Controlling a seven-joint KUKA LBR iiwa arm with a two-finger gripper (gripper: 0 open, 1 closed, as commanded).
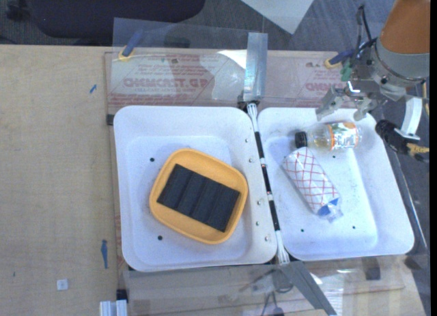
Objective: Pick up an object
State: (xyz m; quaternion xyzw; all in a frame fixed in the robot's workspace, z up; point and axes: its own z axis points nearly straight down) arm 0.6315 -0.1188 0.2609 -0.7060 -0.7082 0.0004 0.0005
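**Two bins, one bottle under the gripper**

Two white bins sit side by side on the bench (48, 171). The left bin (130, 130) holds a yellow tray (164, 178) with a dark ridged pad (200, 197) lying in it. The right bin (382, 233) holds two things: a white pouch (311, 179) with a red lattice print, lying slantwise near the middle, and a small clear bottle (329, 137) with a black cap (300, 138), on its side by the far wall, cap toward the divider.

The arm (406, 28) comes in over the right bin's far corner. Its gripper (346, 106) hangs just above the bottle, the fingers spread apart with nothing between them. One finger (328, 106) shows just beyond the bottle's body.

The bottle looks like the likely target. To take it well, the fingers should straddle the body across its narrow width, not along its length, and come down near the labelled middle so the round, slick surface does not squirt out sideways. The near wall leaves little room for the far finger, so a slight pull toward the bin's centre may help.

Hard to make out: whether the fingertips touch the bottle or hover over it, what the label says, and whether liquid is inside. The arm's upper part is cut off at the frame's edge.
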